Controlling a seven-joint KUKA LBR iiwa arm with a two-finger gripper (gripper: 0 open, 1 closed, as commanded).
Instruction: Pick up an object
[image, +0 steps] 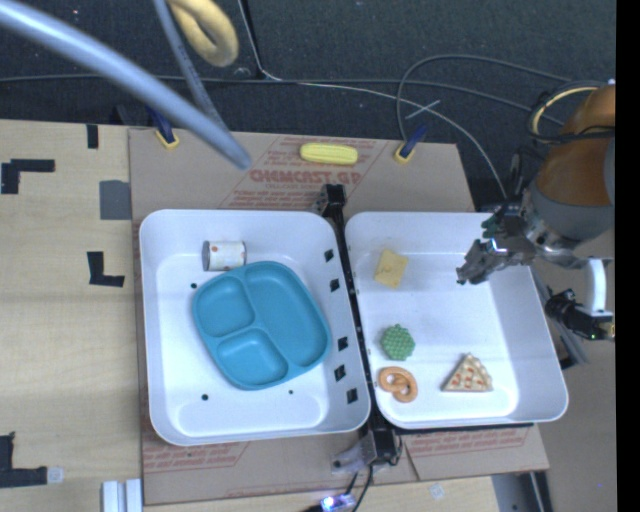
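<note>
White plastic bins sit side by side on a sheet of brown cardboard (300, 172), which lies on the pale wooden bench (60, 330). The gripper (478, 262) hangs over the far right part of the right bin (535, 395), its dark fingers pointing down and to the left; they are too small and dark to show how far apart they stand, and nothing can be seen between them. Above it rises the grey arm (570, 200) with its orange band (600, 108).

Four small things lie in the right bin. A yellow cheese-like block (391, 268) rests left of the gripper, at about the same depth and nearest to it of the four. Nearer the camera, a green bumpy ball (398, 342) sits close to the bin's left wall, and just in front of it lies a pretzel (397, 384). A pizza slice (467, 375) lies to the right of the pretzel, below the gripper in the view and well apart from it.

In the left bin (160, 400) a blue divided plate (260, 322) fills the middle, with a small white can (224, 254) lying on its side just beyond the plate's far left edge. A yellow banana-like toy (328, 154) rests on the cardboard beyond both bins.
</note>
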